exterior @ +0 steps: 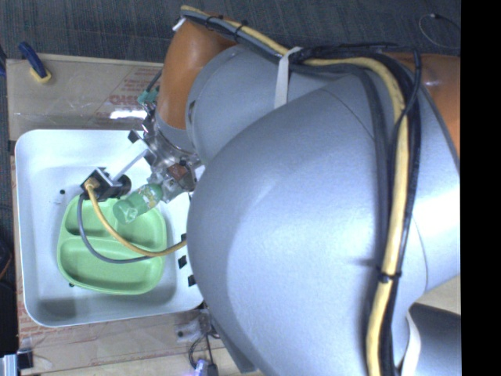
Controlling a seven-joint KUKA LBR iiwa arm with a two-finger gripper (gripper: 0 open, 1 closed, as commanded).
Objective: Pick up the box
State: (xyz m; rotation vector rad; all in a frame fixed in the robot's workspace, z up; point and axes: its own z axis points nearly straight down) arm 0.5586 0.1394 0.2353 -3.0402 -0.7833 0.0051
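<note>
The box is a light green, shallow container with rounded corners and a dividing ridge, lying in the left white bin. My gripper hangs over the box's upper right corner, at or just above its rim. A yellow cable and a grey cable loop from the wrist across the top of the box. The large grey arm with its orange band covers the right side of the scene.
The left bin's walls enclose the box closely on its lower and left sides. A brown cardboard sheet lies behind the bin, with a small blue and yellow tool at its far left corner.
</note>
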